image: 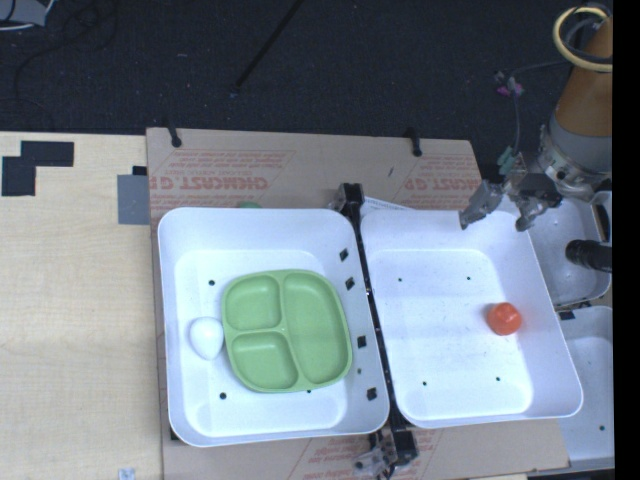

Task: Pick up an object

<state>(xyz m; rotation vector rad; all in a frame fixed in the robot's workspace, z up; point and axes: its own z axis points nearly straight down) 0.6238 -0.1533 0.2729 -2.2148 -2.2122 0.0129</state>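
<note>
A small orange-red ball lies in the right bin, near its right wall. In the left bin rests a green three-compartment plate, with a white egg-shaped object touching its left side. My gripper hangs over the right bin's far right corner, well above and behind the ball. Its two fingers are spread apart with nothing between them.
The bins sit side by side on a cardboard sheet, joined by a black divider rail. A light wooden bench top extends to the left. The arm's orange band and wrist stand at the upper right.
</note>
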